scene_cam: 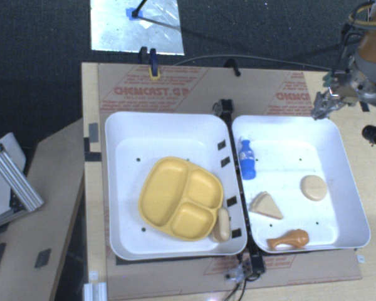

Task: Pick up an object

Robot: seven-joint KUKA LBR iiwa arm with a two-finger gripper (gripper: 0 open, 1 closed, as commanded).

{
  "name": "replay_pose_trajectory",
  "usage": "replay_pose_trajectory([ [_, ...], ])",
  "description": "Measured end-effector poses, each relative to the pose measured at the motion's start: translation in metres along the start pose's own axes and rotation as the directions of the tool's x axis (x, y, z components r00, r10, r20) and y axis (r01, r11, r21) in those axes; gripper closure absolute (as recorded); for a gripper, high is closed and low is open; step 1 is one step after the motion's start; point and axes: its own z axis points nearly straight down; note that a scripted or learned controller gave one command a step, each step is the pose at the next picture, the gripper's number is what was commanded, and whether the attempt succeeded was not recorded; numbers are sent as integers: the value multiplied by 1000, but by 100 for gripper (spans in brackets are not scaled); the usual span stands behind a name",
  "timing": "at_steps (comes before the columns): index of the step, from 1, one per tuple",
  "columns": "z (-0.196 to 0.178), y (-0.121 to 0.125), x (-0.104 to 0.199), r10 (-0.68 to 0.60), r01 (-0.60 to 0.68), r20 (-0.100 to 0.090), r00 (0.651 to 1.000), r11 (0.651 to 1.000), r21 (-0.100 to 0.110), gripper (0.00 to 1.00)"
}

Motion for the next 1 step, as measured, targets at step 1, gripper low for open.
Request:
replay_pose_trajectory([
  [1, -12, 1, 0, 0, 0, -1, 1000, 1000, 5, 100],
])
